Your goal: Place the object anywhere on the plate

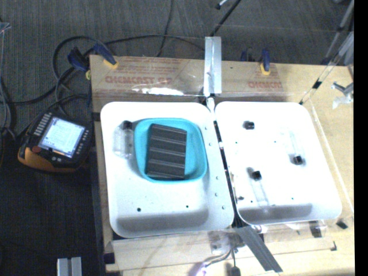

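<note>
A blue plate (197,154) lies in the upper middle of the left bin (167,209). A dark grey ridged block (167,151) rests flat on the plate and covers most of its centre. Just left of the plate, touching its rim, a clear vial with a black cap (123,135) lies on the bin floor.
The right bin (282,203) holds three small clear vials with black caps: one at the back left (248,125), one at the right (296,158), one near the middle left (256,177). A metal post (213,68) stands behind the bins. A pendant with a lit screen (57,140) lies on the floor to the left.
</note>
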`<state>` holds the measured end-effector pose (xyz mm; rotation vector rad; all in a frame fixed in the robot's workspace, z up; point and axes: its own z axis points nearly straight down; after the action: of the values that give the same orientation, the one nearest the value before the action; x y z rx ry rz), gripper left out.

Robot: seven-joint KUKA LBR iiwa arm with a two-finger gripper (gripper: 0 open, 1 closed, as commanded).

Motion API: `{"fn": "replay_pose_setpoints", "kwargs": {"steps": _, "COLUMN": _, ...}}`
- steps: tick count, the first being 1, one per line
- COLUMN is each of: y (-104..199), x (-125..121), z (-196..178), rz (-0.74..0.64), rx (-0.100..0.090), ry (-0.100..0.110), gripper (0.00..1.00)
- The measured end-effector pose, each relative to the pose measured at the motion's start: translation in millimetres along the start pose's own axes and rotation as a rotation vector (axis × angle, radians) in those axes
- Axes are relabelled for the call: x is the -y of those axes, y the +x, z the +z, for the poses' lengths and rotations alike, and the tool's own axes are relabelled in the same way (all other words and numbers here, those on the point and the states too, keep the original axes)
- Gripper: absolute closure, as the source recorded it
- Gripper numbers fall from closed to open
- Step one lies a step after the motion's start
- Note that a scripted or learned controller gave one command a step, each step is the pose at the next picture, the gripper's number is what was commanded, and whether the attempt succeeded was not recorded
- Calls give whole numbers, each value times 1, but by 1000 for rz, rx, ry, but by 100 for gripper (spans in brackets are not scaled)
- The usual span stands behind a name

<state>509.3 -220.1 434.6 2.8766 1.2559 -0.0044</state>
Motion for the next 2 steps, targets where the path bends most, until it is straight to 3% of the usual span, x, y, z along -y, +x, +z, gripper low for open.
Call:
{"fn": "replay_pose_setpoints", "kwargs": {"steps": 1, "y": 22, "x": 25, "z": 148, "rz": 64, "rx": 0, "ry": 5, "gripper": 0}}
{"fn": "replay_pose_setpoints", "kwargs": {"steps": 2, "y": -15, "x": 21, "z": 69, "rz": 195, "rx": 1, "ry": 2, "gripper": 0}}
